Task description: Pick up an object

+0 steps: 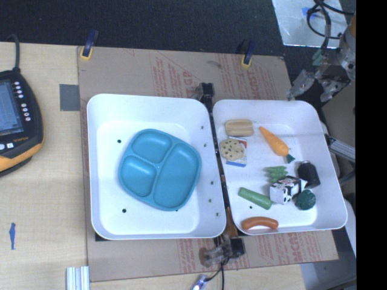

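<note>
Step in hand, by judgement: approach not yet begun. Hand (320, 80) parked at the upper right, outside the right bin (314, 221), just beyond its far right corner and above the counter (48, 210). Nothing seen between the fingers; no contact with any object. Opening of the fingers: cannot tell, since the metal parts blur together at this angle.

Candidate objects all in the right bin, below and to the left of the hand:
- Toy carrot (276, 142), nearest to the hand, lying at a slant.
- Bread roll (239, 127), farther left, with a cookie (231, 148) on a small card just below it.
- Green cluster (276, 173), black block (309, 174), black-and-white cube (284, 191) and dark green ball (305, 199), packed close together well below the hand.
- Green pod (254, 198) and sausage (260, 224), farthest from the hand, near the front wall.

Left bin (103, 222), well to the left of the hand, occupied by a blue divided plate (159, 169).

Next move, by judgement: travel inward over the right bin, choice of an isolated target, then vertical descent. Carrot preferable: short reach, free space on both sides. Clustered items less suitable, given risk of pushing neighbours.
</note>
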Tool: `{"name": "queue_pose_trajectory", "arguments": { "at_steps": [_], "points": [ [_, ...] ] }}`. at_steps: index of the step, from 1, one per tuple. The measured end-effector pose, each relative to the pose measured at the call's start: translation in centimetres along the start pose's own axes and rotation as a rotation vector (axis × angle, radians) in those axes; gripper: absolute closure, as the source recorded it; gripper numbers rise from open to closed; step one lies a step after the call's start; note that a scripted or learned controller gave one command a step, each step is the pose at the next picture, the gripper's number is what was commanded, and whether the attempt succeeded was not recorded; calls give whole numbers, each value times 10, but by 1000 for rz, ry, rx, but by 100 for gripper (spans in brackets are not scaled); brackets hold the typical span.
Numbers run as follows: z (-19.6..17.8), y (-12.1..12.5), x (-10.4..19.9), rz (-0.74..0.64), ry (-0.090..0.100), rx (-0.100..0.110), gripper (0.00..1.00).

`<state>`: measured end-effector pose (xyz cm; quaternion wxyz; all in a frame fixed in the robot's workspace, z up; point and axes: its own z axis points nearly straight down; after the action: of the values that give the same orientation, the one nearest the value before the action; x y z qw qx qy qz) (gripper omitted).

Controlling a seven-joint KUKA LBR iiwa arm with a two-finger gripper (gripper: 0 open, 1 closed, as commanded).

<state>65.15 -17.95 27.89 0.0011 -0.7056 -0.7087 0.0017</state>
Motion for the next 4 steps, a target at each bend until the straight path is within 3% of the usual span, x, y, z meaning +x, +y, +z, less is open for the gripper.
{"name": "queue_pose_trajectory", "arguments": {
  "at_steps": [1,2,3,4],
  "points": [
    [116,5,46,-2,0,2,0],
    [188,-24,2,0,-1,2,0],
    [177,-23,1,-2,-2,2,100],
    [188,4,80,-2,1,8,100]
  ]
}}
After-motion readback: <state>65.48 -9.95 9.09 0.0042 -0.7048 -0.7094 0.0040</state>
